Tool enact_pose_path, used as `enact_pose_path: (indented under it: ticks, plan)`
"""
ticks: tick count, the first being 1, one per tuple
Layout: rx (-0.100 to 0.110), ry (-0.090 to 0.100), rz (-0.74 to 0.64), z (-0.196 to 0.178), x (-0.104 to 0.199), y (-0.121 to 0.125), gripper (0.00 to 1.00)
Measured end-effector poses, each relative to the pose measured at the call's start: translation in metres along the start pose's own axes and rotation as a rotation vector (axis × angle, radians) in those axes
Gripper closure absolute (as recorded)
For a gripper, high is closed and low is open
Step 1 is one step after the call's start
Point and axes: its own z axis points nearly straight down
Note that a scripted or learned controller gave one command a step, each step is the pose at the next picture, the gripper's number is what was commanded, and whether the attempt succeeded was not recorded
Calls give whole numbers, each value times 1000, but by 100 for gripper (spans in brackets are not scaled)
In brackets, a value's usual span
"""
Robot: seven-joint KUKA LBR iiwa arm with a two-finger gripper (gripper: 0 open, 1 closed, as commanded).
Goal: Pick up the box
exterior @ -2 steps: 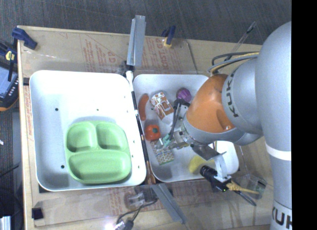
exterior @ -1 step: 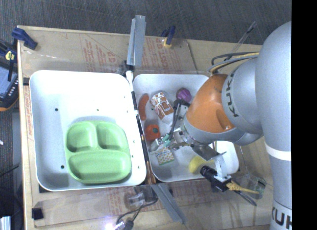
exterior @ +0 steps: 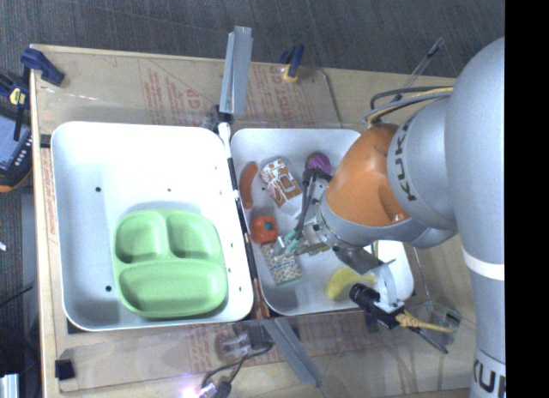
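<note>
I had the jaws [exterior: 292,242] down in the right bin [exterior: 343,137], low over its middle, and from my camera I could not tell whether they were wide or narrow; the wrist blocked them.

Two boxes lay in that bin. The near box [exterior: 283,266], patterned and flat, sat just below and slightly left of the jaws, possibly touching them, its long axis running roughly up and down the bin with a slight tilt. The far box [exterior: 280,180], white with orange print, lay up the bin from the jaws, tilted the same way. I judged the near box the likelier target: the move turned on a short drop toward the bin's near edge.

My count in the right bin: two boxes, one sausage [exterior: 247,183], one tomato [exterior: 264,228], one purple item [exterior: 318,163], one banana [exterior: 345,282]. The left bin [exterior: 129,143] held one green tray [exterior: 170,262]. One arm [exterior: 429,173], reaching over the worktop [exterior: 129,87].
</note>
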Motion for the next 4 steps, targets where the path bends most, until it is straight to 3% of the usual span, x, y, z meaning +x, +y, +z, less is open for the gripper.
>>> enact_pose_path:
  ticks: [1, 2, 3, 4]
  plan:
    - [0, 0, -1, 0, 0, 0, 0]
    - [7, 6, 7, 32, -3, -6, 0]
    - [13, 15, -2, 23, 0, -5, 100]
    - [32, 15, 1166, -63, 14, 38, 100]
